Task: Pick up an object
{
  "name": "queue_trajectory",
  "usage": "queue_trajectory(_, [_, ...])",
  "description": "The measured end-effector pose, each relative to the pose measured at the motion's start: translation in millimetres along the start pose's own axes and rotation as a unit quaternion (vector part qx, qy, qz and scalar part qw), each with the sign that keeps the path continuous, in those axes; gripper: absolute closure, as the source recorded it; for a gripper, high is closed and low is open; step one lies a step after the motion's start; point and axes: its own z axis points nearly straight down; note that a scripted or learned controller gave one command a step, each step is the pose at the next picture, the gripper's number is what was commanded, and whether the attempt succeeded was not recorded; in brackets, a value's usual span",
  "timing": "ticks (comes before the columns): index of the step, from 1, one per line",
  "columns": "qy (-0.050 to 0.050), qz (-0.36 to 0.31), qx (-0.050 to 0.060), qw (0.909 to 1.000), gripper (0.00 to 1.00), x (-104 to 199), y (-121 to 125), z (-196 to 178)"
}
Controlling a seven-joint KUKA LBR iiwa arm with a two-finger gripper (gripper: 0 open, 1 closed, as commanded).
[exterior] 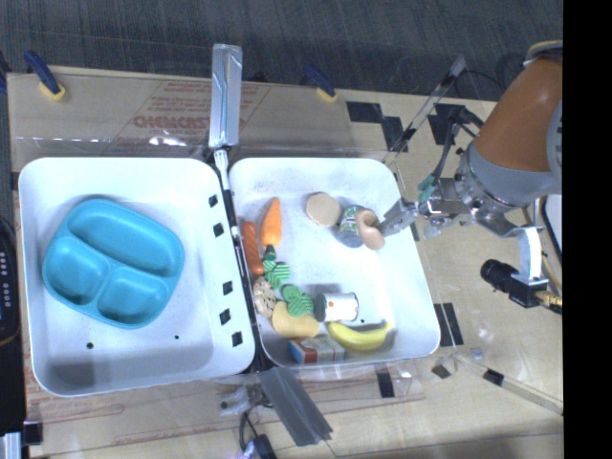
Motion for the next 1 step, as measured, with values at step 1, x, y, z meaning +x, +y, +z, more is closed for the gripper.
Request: queue_trajectory(1, [0.002,-0.055,0.003,0.9985,0.0,82.0,-28.2,98.2])
